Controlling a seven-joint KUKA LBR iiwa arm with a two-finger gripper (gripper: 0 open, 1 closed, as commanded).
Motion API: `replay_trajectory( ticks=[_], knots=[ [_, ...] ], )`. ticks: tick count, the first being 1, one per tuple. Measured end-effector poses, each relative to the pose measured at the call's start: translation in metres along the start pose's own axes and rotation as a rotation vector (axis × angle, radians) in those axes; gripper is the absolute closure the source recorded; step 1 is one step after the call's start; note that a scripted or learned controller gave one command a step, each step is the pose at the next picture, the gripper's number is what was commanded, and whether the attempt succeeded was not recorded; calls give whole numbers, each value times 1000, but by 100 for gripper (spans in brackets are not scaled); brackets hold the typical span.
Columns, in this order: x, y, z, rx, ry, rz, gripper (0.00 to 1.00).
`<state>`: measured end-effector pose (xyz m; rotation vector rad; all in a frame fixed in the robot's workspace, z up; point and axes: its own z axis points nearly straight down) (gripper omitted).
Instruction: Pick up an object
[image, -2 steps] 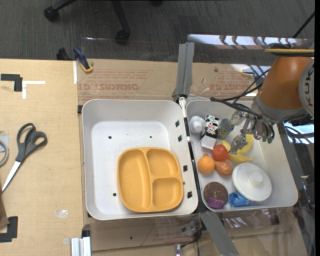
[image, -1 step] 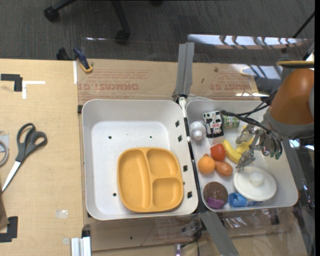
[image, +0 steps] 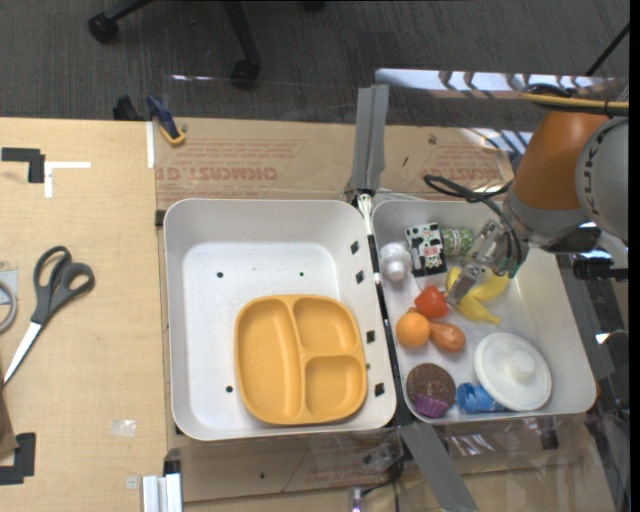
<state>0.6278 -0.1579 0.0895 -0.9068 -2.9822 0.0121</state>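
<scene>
My gripper (image: 466, 283) hangs just above the banana (image: 484, 296); I cannot tell its state, and nothing is lifted yet.

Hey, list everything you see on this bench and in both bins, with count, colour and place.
divided plate: one, yellow-orange, left bin
scissors: one, black handles, bench left
clamp: one, blue and yellow, bench top
box: one, black and white, right bin
ball: one, white, beside box
banana: one, yellow, right bin
tomato: one, red
orange: one, orange
round lid: one, white
blue toy: one, front edge
gripper: one, grey, over the banana
</scene>
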Motion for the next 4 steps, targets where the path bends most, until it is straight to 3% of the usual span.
replay_trajectory(
  ticks=[1,2,3,4],
  knots=[
    [-3,3,-12,-6,-18,-4,100],
    [97,6,-1,-15,-22,-21,100],
    [57,35,-3,-19,-22,297,100],
    [102,77,-102,-18,-20,412,100]
  ],
)
